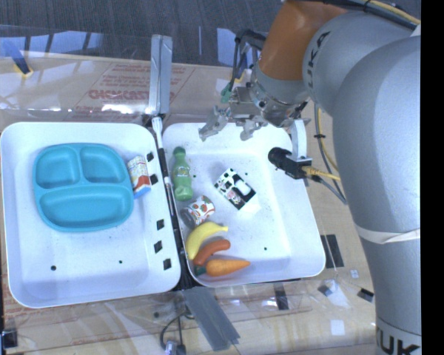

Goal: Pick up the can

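In the left bin (15, 220) we see a blue divided tray (81, 186) taking up the upper part, with open white floor below it and toward the near edge. The can (139, 175) lies on its side just beside the tray's right edge, close to the bin's right wall — little room on either flank; its label is red and white, but we cannot read it. Across the divider, against the right bin's (300, 228) left wall, we find a green bottle (181, 173), a small patterned cup (200, 211), a banana (204, 235) and two carrots (216, 258), packed closely. A black-and-white carton (235, 188) sits near the middle, apart from them, with bare floor to its right. The gripper (229, 128) hangs over that bin's far edge, its two fingers spread apart and holding nothing — well away from the can.
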You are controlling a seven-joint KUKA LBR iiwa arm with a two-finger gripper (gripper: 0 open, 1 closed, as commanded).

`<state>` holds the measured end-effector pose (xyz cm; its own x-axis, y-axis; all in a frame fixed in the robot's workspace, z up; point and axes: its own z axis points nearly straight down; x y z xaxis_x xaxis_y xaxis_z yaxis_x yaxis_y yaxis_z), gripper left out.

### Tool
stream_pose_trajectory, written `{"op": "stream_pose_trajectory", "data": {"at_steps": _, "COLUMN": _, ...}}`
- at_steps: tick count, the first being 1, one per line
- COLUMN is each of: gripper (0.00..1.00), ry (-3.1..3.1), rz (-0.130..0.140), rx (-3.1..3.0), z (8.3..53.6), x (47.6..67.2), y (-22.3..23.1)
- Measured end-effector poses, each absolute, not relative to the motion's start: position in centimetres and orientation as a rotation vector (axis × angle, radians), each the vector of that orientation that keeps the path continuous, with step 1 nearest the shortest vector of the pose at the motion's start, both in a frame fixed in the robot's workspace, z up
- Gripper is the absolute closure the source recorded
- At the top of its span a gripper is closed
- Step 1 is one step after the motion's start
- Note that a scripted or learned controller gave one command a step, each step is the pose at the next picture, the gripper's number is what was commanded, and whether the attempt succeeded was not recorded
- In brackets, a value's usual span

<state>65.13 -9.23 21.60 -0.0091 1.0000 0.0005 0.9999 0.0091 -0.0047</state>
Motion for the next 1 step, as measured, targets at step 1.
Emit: {"op": "stream_pose_trajectory", "data": {"at_steps": 1, "gripper": 0.0, "ry": -2.108, "rz": 0.006, "rx": -2.325, "z": 24.21, "x": 61.36, "y": -8.44}}
